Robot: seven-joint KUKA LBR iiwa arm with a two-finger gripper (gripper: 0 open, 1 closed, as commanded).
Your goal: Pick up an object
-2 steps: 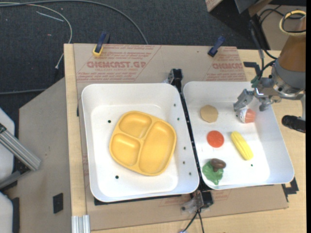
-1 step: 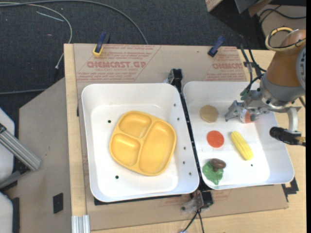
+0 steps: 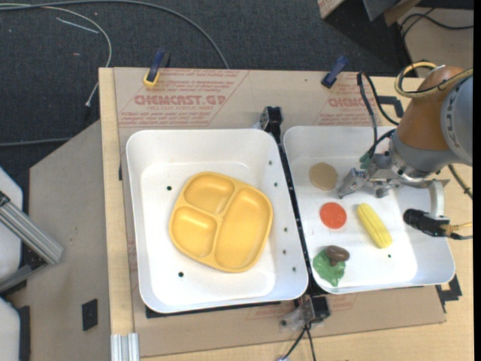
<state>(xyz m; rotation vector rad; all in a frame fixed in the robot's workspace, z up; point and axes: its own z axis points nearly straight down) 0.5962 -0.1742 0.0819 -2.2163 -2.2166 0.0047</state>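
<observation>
I'm looking down on the surface (image 3: 113, 201), brown board with two white bins side by side. The left bin (image 3: 150, 224) carries a yellow divided plate (image 3: 220, 220), three compartments, lying flat near the middle.

The right bin (image 3: 428, 265) is where the work is. The arm (image 3: 428, 122) comes in from the right, orange band above the wrist, and the tool (image 3: 366, 183) sits low over the bin's upper half. I can see metal fingers splayed out to either side down there, one toward the left, one toward the right, but how far apart the tips stand I cannot tell from this angle. Nothing shows between them.

Objects in that bin: a tan round disc (image 3: 324, 175) lies just left of the tool, close to its left finger. Below it, a red-orange round piece (image 3: 333, 216), apart from the disc. Just right of that, the yellow corn cob (image 3: 373, 225) lies at a slant, its upper end right below the tool. At the bin's near edge, a green leafy piece (image 3: 328, 269) with a dark brown lump (image 3: 335, 254) resting on top of it, touching.

All of these sit on the bin floor. A black cable end (image 3: 425, 221) hangs at the arm's right side over the bin.
</observation>
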